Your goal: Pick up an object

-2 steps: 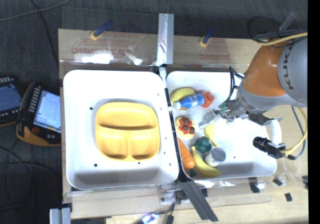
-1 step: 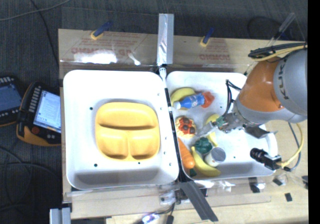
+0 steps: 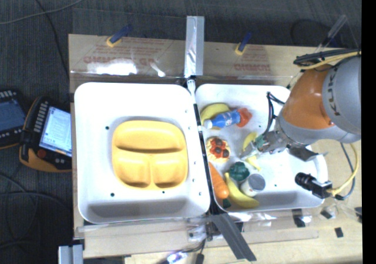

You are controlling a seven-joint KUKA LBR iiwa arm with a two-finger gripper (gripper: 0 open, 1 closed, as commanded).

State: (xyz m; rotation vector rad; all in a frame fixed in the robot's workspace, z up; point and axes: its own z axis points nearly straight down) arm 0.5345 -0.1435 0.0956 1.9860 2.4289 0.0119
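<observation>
My pincer (image 3: 257, 146) lowered into the right bin (image 3: 276, 95), above a small yellow piece (image 3: 249, 139) near the bin's centre; I cannot tell how it is set. Bottle (image 3: 226, 119), banana (image 3: 212, 110) and carrot (image 3: 218, 183) crowd the left wall. Risk, as I judge: a neighbouring green toy (image 3: 238, 170) deflects the grasp, so it closes on nothing
</observation>
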